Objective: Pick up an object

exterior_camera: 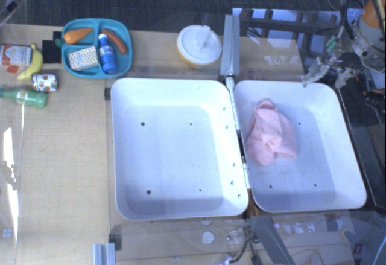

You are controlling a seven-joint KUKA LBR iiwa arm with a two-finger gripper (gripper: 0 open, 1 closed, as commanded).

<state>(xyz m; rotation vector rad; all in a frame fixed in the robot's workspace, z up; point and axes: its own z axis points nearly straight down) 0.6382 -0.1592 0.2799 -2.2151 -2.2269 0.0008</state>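
Cloth (272, 133) alone in right bin (338, 197).

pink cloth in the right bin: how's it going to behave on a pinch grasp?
The pink cloth lies crumpled in soft folds, so it is probably floppy and would drape and unfold when lifted. It looks light. Pushed, it would likely bunch and slide on the smooth floor of the right bin rather than roll.

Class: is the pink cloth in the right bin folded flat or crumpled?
Crumpled: the pink cloth sits bunched in a lumpy heap with uneven folds.
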